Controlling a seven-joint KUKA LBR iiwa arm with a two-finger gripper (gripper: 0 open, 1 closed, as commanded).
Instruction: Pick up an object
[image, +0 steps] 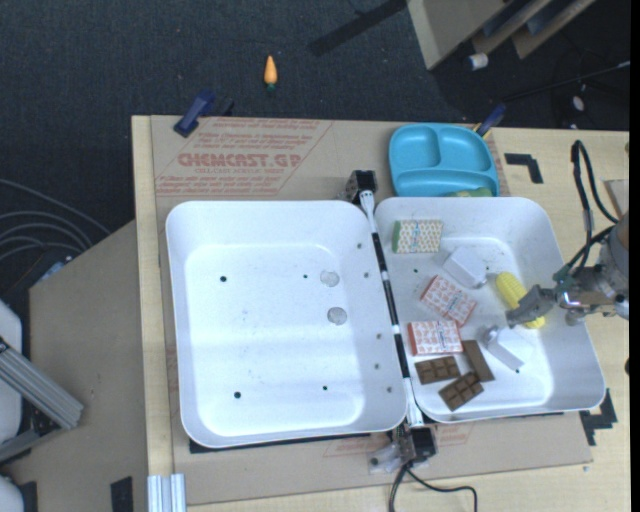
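The right bin (560, 385) holds several small objects. Among them are a green-and-white packet (417, 236), a white block (463, 268), a yellow piece (510, 289), two red-patterned packets (447, 298) (434, 337), brown chocolate-like bars (450, 380) and a grey-white piece (505, 351). My gripper (535, 304) reaches in from the right edge and sits low over the bin's right side. It is just right of the yellow piece, and a bit of yellow shows under its tip. Nothing is visibly lifted.
The left bin (200, 330) carries two small round discs (330, 279) (337, 316). A blue divided tray (443, 160) lies behind the right bin. Cables (583, 180) hang at the right. A blue clip (193, 115) sits at the bench's back left corner.
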